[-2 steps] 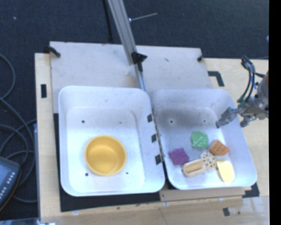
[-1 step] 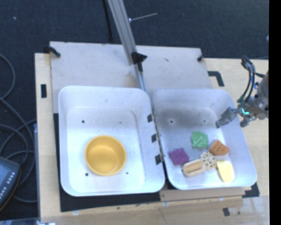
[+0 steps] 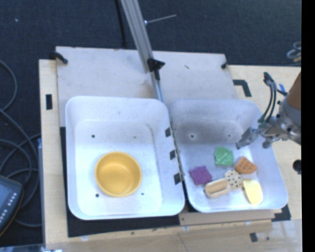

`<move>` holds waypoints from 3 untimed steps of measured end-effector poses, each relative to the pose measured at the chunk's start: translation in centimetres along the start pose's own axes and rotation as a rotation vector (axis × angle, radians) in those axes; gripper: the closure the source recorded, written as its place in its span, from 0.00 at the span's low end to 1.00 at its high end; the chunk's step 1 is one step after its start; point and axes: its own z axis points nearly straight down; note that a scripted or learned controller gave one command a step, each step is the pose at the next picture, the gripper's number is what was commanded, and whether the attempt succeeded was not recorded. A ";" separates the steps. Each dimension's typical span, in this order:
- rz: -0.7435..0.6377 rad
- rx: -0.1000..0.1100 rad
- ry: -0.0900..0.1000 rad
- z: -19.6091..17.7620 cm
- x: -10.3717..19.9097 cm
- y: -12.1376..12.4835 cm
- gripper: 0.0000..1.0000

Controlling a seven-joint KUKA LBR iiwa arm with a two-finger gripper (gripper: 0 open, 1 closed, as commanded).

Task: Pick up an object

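The right bin (image 3: 199, 121) holds a cluster of small objects near its front right: a green piece (image 3: 223, 156), a purple piece (image 3: 200, 175), an orange-brown piece (image 3: 245, 166), a tan block (image 3: 218, 188), a small spotted cube (image 3: 232, 178) and a yellow piece (image 3: 253, 191). My gripper (image 3: 256, 139) hangs over the bin's right side, just above and to the right of the green piece. Its fingers are spread open with nothing between them. The arm comes in from the right edge.
A yellow bowl (image 3: 118, 173) sits in the left bin (image 3: 89, 114), toward the front. A slanted metal rail (image 3: 139, 30) runs from the top down to the gap between the bins. Cables and a tablet (image 3: 2, 203) lie on the floor at left.
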 end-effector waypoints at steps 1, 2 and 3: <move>0.001 0.001 0.001 6.3 -0.1 0.2 0.00; 0.003 -0.004 -0.001 9.2 -0.3 0.3 0.00; 0.007 -0.010 -0.002 8.0 -0.4 0.4 1.00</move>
